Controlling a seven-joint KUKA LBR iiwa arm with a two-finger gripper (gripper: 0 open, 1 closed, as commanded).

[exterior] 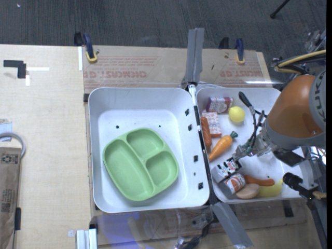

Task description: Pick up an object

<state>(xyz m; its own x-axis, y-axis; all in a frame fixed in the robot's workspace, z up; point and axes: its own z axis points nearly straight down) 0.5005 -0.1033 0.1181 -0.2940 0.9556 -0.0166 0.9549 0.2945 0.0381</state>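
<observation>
Crowding the right bin, toys leave bare floor beside the jaws.

You have a pale wooden bench carrying two shallow white bins side by side: the left bin and, touching it, the right bin. A brown cardboard sheet lies under their far edges, clamped down by two blue-handled clamps, and a brown paper bag rests at your left edge

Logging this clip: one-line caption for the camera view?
KUKA arm's gripper low in the right bin beside a toy carrot; green divided plate in the left bin.
</observation>
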